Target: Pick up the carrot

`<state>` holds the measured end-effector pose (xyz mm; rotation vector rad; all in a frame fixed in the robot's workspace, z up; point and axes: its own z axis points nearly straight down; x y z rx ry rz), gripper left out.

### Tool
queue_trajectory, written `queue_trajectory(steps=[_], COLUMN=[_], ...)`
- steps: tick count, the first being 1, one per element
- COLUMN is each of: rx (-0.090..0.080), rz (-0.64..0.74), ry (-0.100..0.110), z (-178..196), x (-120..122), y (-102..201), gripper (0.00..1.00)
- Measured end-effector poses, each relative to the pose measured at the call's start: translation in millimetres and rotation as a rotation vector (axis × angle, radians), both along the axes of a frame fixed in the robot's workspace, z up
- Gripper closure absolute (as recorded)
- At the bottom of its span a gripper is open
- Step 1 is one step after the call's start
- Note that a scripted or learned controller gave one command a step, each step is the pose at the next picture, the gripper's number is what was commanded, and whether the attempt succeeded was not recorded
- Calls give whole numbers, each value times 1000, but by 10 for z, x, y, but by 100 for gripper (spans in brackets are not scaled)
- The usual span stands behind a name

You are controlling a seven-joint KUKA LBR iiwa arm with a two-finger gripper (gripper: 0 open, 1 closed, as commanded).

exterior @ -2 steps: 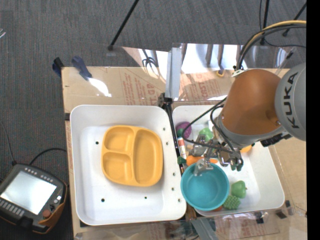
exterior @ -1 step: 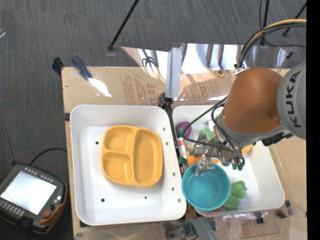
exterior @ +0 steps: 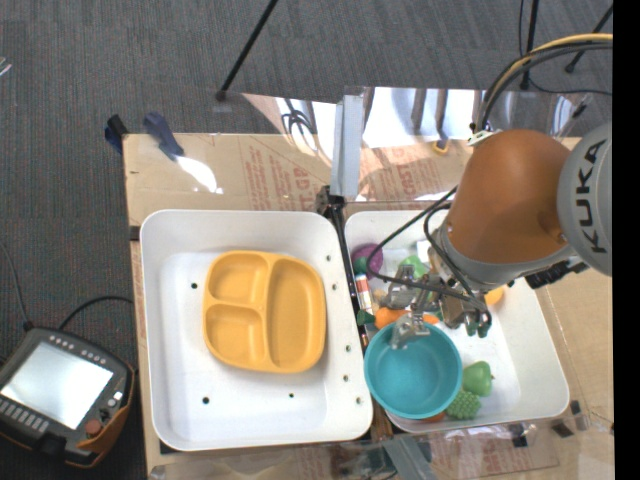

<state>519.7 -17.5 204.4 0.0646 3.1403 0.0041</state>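
One carrot (exterior: 392, 317) lies in the right bin (exterior: 540, 358), wedged beside the teal bowl (exterior: 413, 373). The end effector (exterior: 440, 313) hovers close; its state I cannot tell. Descend straight, avoiding the bowl's rim.

Bright toys against white bins

Yellow divided plate (exterior: 265, 311), teal bowl (exterior: 413, 373), orange carrot (exterior: 389, 317), green pepper (exterior: 477, 377), white bins (exterior: 160, 268).

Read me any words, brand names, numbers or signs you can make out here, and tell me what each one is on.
"KUKA": black letters running down the grey arm at the right.
Red print on the cardboard sheet behind the bins: too small and blurred to read.
Screen of the handheld pendant on the floor, lower left: glared out, nothing readable.
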Motion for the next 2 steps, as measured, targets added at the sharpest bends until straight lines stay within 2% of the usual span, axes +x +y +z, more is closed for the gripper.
queue_trajectory(steps=[1,2], rx=[-1,0], rz=[280,518], ry=[3,3], z=[282,-81], x=[-438,-114], y=[159,267], gripper=[100,100])
